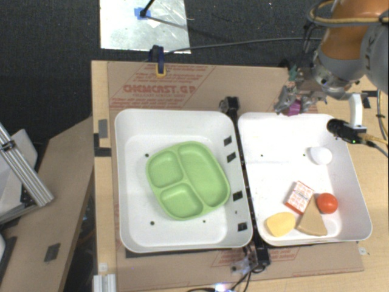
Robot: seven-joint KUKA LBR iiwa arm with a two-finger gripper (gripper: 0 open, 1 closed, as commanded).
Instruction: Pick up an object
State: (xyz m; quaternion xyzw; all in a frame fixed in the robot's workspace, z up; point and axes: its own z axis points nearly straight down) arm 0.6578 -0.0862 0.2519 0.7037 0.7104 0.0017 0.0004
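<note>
My gripper point(293, 104) hangs over the far edge of the right bin point(273, 139), near that bin's back left corner. A small purple object point(295, 109) shows between its fingers, lifted off the bin floor. In the right bin lie a white oval piece point(320, 156), a small red and white box point(299, 198), a red ball-like piece point(327, 203), a yellow lump point(280, 224) and a tan wedge point(312, 222). These sit in the near right part of the bin, well apart from the gripper.
The left bin point(130, 163) holds a green divided plate point(187, 180). A black clip strip point(237, 163) runs between the two bins. A black part point(343, 131) juts over the right bin's far right rim. The arm's orange band point(358, 2) is at top right.
</note>
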